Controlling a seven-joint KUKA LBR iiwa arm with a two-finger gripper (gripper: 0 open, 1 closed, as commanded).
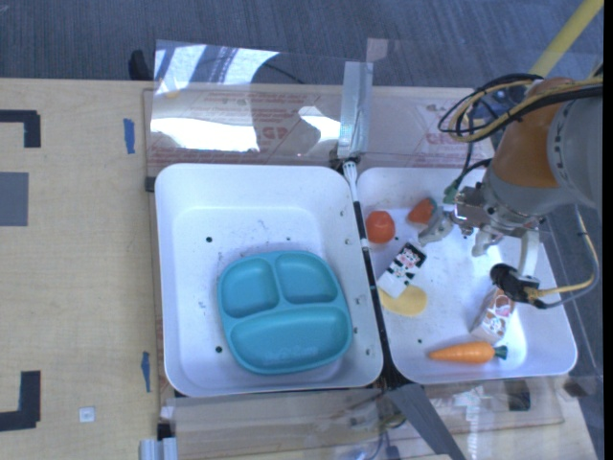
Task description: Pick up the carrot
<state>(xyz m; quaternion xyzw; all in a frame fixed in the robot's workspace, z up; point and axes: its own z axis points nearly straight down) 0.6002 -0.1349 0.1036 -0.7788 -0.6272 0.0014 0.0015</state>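
the carrot (462, 354) lies flat near the front edge of the right bin (556, 348), orange body pointing left and its little green top toward the right. nothing is touching it. just above its green end stands a small carton (494, 316) with a reddish and white label, tilted a bit.

the grey arm (575, 151) with its orange band comes in from the right and hangs over the back half of that same bin. the gripper (460, 230) sits well apart from the carrot, up near the rear; its pale fingers (436, 228) look spread apart with nothing between them, though the angle makes it hard to be sure how wide.

beside the gripper, toward the divider, there is a round orange-red fruit (381, 226) and a smaller orange piece (420, 211) just next to the fingers. below those lies a white box with black patches (402, 265), resting partly over a flat yellow piece (406, 301).

the left bin (182, 209) holds a teal divided tray (283, 310) with three compartments, sitting toward the front.
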